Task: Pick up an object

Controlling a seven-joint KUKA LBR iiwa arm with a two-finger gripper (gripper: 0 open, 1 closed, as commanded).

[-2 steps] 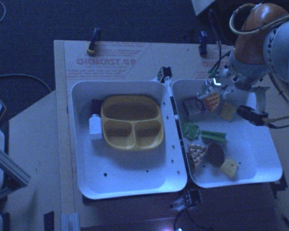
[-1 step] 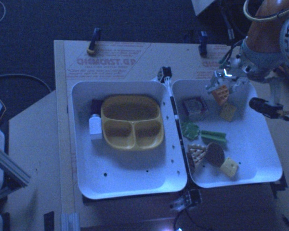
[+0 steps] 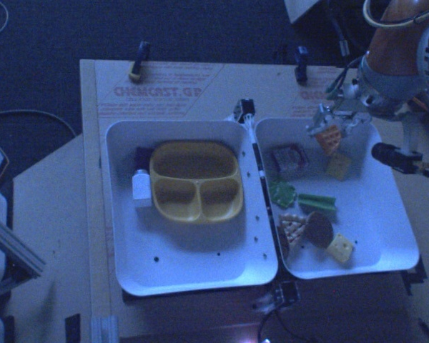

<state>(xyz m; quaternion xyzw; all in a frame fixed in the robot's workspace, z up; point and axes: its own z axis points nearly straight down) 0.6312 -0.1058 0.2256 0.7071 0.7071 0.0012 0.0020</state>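
the end effector (image 3: 334,123) is above the far part of the right bin (image 3: 390,216), and its fingers are closed on an orange waffle-like piece (image 3: 329,139) which hangs between them, lifted over the bin floor. under it and around lie a tan square piece (image 3: 337,166), a dark square block (image 3: 289,159), green pieces (image 3: 304,197), a brown round piece (image 3: 318,228) and a yellow cheese wedge (image 3: 341,249). in the left bin (image 3: 129,256) a yellow divided plate (image 3: 196,181) sits with a small white bottle (image 3: 141,188) touching its left edge.
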